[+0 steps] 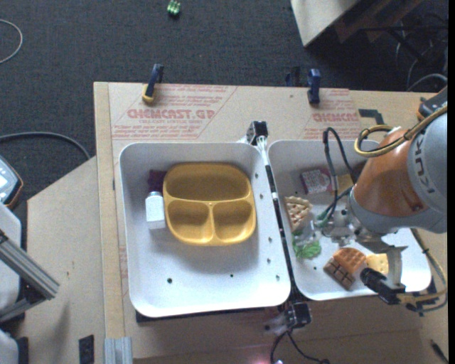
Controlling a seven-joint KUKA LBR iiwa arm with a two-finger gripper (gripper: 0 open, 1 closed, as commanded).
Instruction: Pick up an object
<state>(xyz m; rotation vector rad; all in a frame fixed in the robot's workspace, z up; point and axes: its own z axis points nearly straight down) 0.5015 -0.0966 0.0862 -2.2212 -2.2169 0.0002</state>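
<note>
One fixed overhead camera, slanted down on both white bins (pixel 135 234), arm (pixel 398 185) entering right

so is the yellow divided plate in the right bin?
No, the yellow three-compartment plastic plate lies in the left white bin, beside a small white bottle.

From my feed I see the desk (pixel 106 234), a pale wooden board printed with red lettering, standing on a dark carpeted floor (pixel 64 57) that fills the top of the frame. Two clamps grip the board's far edge, a blue-and-yellow one (pixel 152 83) at upper centre-left and a blue one (pixel 313 85) to its right. A thin white cable (pixel 13 43) loops at the upper left, and a light panel (pixel 320 18) leans in at upper right.
</note>
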